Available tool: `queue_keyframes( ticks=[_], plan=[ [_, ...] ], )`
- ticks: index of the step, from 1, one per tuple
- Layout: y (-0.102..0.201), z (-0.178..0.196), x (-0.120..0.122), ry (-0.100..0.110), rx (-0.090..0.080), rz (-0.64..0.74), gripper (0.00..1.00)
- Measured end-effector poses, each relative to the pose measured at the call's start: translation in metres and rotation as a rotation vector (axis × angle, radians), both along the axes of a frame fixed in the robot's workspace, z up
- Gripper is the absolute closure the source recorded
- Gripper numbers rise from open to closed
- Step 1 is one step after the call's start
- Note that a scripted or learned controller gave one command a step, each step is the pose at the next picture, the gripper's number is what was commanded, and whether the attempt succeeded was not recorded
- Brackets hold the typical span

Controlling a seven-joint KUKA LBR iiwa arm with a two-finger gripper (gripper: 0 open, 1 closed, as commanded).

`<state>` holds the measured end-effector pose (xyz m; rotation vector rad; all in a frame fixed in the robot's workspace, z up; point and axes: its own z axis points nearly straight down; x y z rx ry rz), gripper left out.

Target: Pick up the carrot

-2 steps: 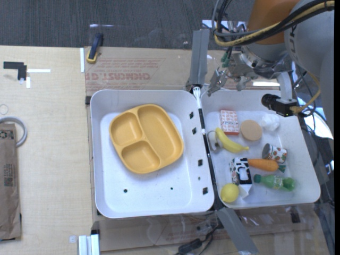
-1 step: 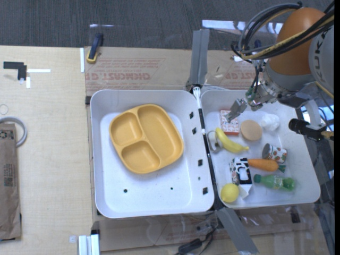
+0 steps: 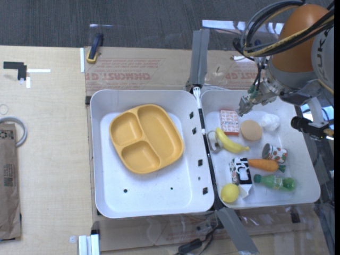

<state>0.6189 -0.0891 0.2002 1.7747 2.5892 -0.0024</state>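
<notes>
Carrot point(image 3: 264, 165) lies in the right bin point(image 3: 305, 193), well apart from the claw point(image 3: 248, 103). Whether the claw is released or clenched, I cannot tell.

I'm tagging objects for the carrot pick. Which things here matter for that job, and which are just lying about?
For the job:
carrot
gripper
right bin

Lying about:
banana
lemon
green bottle
red box
yellow plate
left bin

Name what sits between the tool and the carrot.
In the camera view, a round tan bun-like item lies between the tool and the carrot.
</notes>
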Motion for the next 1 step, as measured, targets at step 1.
queue_keyframes(
  ticks=[1],
  plan=[
    [0.0001, 0.0, 0.0, 0.0, 0.0, 0.0, 0.0]
  ],
)
